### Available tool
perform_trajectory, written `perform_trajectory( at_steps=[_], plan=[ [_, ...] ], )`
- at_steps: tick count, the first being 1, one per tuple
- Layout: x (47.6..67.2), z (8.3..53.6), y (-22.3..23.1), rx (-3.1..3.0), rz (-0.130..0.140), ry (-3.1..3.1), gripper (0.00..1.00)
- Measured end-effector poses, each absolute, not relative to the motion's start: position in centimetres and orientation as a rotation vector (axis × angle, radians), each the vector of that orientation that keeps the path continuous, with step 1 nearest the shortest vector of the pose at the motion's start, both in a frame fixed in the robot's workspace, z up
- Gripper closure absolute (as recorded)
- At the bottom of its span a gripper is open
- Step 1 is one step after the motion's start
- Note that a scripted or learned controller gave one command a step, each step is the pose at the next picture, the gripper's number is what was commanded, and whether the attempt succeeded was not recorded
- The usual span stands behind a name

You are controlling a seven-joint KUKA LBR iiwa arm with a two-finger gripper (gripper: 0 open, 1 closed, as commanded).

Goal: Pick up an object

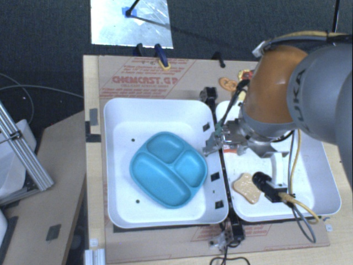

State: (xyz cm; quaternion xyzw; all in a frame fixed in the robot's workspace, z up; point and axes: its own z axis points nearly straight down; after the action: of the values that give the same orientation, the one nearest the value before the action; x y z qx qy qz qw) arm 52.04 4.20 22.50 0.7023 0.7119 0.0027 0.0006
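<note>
Toast (pixel 246 187) lies nearest, light and stiff; I'd pinch its edges. Claw (pixel 214 142) state I cannot tell.

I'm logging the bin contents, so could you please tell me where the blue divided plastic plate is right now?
The blue divided plastic plate lies flat in the left white bin of the camera view, toward its right wall, close to the grey arm's wrist.
</note>
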Motion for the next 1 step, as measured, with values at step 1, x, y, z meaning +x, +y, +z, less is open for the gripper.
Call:
perform_trajectory(
  at_steps=[1],
  plan=[
    [51.98, 23.53, 3.59, 2.213, 0.006, 2.227, 1.00]
  ],
)
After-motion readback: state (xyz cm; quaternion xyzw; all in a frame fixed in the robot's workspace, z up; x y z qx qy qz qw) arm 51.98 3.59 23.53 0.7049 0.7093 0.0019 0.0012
